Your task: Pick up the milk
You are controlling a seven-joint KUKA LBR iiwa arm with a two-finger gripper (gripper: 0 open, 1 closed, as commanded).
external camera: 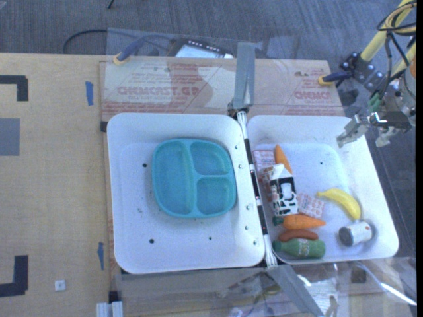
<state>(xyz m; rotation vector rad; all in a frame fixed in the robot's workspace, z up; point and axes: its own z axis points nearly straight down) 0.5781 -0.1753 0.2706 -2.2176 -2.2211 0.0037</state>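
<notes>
Right bin (370,177): milk (282,191) left of end effector (360,127)

Robotics lab, 2 white bins (125,197) on a taped plywood bench (46,197), cables (396,18), grey carpet floor (297,12)

Milk (282,191) in rt bin (380,183) w/ banana (342,201), claw (359,128) above rim

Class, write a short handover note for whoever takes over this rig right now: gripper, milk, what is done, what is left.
Gripper: raised over the right bin's far right corner, holding nothing visible.
Milk: lying in the right bin by its left wall, with a carrot behind it and another carrot in front.
Done: no pick yet; milk untouched.
Left: move over the milk, descend, grasp, lift.
</notes>
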